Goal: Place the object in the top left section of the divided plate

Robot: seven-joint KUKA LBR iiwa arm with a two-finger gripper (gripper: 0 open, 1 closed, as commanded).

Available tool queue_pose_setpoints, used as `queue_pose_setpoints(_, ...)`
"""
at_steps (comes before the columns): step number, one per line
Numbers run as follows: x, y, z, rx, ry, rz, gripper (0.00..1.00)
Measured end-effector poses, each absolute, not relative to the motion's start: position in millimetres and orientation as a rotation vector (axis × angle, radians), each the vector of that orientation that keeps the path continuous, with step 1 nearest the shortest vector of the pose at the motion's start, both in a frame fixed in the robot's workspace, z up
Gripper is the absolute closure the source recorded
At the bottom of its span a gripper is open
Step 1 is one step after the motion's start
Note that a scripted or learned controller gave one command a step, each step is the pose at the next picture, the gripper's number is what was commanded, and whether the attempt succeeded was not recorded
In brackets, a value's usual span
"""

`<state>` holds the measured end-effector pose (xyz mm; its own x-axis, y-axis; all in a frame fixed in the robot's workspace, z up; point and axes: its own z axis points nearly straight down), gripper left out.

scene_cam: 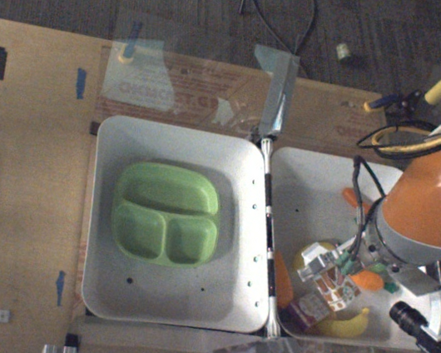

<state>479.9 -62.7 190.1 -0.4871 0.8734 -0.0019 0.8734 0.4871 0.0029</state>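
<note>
Jaws low among toys in right bin (320, 189), state unclear; green divided plate (167, 213) in left bin (101, 277).

The divided plate (166, 214) sits in the left bin (101, 277) (toys (326, 296) crowd the right bin (303, 186)).

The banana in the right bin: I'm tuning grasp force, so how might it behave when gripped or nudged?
The banana is curved and smooth-looking, so it may pivot or slip sideways when nudged. It looks like glossy toy fruit, probably light and stiff. It lies crowded against a purple thing and the bin wall, so neighbours could shift too.
</note>
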Motion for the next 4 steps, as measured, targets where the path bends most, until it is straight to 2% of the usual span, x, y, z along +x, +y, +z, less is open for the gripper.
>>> queue_pose_setpoints(1, 520.7, -1.7, 248.1, 1.76, 2.6, 0.0, 1.0)
queue_pose_setpoints(2, 542.0, 70.4, 268.2, 1.671, 2.657, 0.001, 1.0)
queue_pose_setpoints(3, 542.0, 70.5, 268.3, 1.672, 2.657, 0.001, 0.0)
queue_pose_setpoints(4, 543.0, 71.5, 278.5, 1.666, 2.656, 0.003, 1.0)
